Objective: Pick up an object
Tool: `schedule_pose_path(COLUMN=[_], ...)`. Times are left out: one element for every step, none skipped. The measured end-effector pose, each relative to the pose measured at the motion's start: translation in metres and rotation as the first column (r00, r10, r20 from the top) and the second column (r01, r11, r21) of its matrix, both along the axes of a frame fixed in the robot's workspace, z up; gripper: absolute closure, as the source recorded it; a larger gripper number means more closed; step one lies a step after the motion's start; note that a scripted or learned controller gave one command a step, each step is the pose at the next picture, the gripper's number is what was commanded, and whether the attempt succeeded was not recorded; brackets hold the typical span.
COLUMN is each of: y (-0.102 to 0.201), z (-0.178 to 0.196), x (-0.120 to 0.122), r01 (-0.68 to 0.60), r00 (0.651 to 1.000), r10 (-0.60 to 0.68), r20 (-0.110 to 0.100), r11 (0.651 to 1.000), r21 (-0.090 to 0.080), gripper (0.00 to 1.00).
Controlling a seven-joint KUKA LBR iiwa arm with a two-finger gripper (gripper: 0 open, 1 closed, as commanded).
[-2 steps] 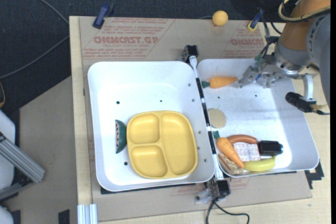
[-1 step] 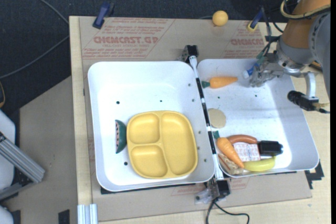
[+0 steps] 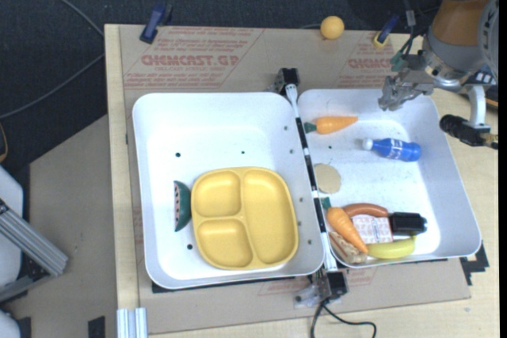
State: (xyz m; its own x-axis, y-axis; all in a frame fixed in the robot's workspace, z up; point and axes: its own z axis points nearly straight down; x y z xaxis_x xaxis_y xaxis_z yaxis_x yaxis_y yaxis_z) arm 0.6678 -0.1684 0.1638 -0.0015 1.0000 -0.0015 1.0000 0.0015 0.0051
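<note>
Bottle [image 3: 393, 148], blue with a white cap, lies on its side in the right bin [image 3: 451, 178], just below my gripper [image 3: 394, 96], which hangs over that bin's far edge; whether it is clenched or released I cannot tell. A carrot [image 3: 335, 123] lies to the bottle's left. Nearer the front sit a second carrot [image 3: 344, 228], a banana [image 3: 391, 250] and a sausage [image 3: 364, 210]. The left bin [image 3: 158, 138] bears a yellow divided plate [image 3: 243, 215] beside a watermelon slice [image 3: 181, 205].

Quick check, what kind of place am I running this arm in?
Likely a robotics lab bench for pick trials: two white bins clamped on a protected board, toy food such as a carrot, and a blue bottle.
</note>
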Motion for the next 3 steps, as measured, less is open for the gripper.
schedule_pose_path(y=[0.0,0.009,-0.023], z=[-0.002,-0.019,-0.08], x=[-0.001,-0.072,-0.028], r01=[0.001,0.002,0.001], r00=[1.0,1.0,1.0], r10=[-0.001,-0.002,-0.001], r20=[-0.003,-0.006,-0.004], r11=[1.0,1.0,1.0], r21=[0.0,0.001,0.0], gripper=[0.0,0.0,0.0])
